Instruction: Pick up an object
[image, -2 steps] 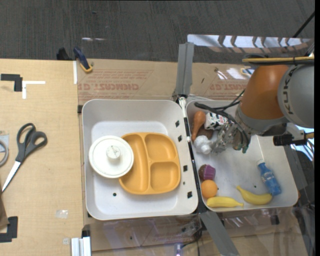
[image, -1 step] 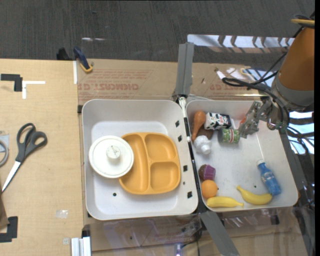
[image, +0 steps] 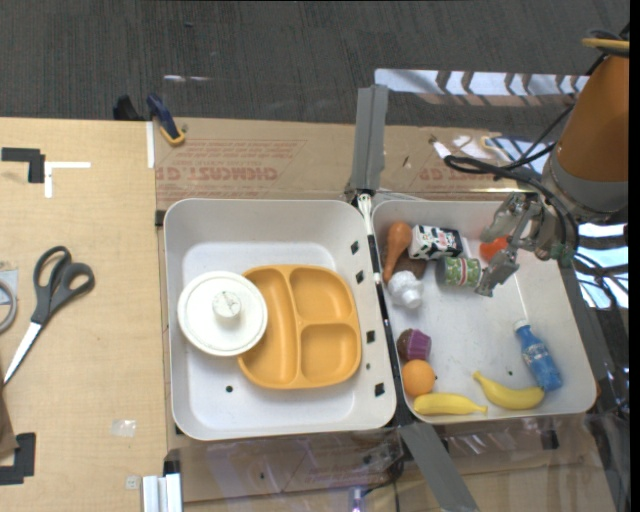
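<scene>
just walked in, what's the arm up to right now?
The KUKA arm's gripper is down in the right bin, beside a small green-labelled can and a black-and-white carton. Nothing is visibly held. Two bananas, an orange and a blue bottle lie nearer the front. The left bin holds a yellow divided plate and a white lid.

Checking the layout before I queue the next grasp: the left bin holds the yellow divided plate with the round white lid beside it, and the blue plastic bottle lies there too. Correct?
Not quite. The blue plastic bottle lies in the right bin, near two yellow bananas, as the camera view shows. The yellow divided plate and round white lid are in the left bin, as you said.
</scene>
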